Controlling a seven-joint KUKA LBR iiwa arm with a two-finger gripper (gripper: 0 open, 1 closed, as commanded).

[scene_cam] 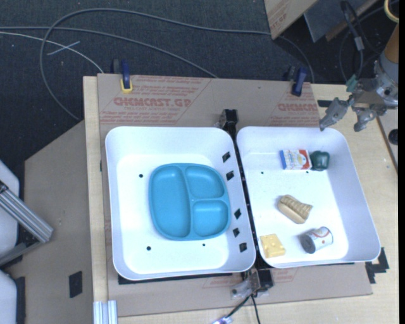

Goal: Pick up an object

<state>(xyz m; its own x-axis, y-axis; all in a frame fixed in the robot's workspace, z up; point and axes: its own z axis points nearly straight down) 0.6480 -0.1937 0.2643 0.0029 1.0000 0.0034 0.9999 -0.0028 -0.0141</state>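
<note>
1. White left bin held a blue divided plate.
2. White right bin sat just beside it.
3. Blue clamps gripped the board's far edge.
4. Cables lay on dark floor.

Arm cut off by the right edge above the wrist. Print on the small carton too small to read. Cardboard box cropped at top edge.

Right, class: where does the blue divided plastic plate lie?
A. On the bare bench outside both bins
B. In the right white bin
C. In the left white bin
C: the blue divided plastic plate rests flat inside the left white bin, apart from the small items in the right white bin.
</note>
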